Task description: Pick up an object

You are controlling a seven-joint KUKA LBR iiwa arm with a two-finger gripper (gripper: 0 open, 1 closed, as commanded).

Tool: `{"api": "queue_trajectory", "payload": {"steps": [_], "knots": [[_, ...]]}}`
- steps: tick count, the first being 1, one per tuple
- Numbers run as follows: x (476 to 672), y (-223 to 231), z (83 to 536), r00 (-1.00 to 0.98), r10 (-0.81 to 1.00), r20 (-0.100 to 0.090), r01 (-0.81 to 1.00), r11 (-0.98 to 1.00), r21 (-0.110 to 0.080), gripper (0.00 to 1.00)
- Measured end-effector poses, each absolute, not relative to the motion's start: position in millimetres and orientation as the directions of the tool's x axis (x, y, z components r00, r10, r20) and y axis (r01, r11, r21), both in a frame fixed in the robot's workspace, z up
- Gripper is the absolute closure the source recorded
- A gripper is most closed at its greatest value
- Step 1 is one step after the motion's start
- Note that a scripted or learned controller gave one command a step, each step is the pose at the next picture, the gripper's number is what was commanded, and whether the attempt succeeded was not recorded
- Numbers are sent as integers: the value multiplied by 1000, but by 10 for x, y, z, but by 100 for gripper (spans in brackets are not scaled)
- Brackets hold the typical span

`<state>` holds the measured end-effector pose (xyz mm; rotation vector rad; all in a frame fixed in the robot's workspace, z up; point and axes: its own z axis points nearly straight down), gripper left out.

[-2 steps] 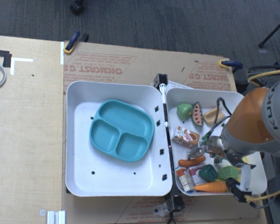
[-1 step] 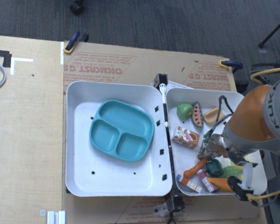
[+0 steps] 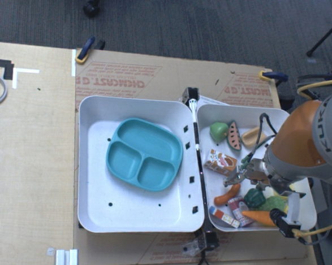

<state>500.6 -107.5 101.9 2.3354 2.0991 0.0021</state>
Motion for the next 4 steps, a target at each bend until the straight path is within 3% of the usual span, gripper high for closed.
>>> {"api": "queue_trajectory", "payload": {"steps": [1, 2, 3, 4], "knots": [[5012, -1081, 1114, 111, 994, 0, 994, -111, 2, 100], [5012, -1081, 1114, 110, 994, 0, 994, -110, 2, 0], [4774, -938, 919, 63, 998, 0, 998, -63, -1, 0], [4782, -944, 1014, 69, 998, 0, 998, -69, 1, 100]]}}
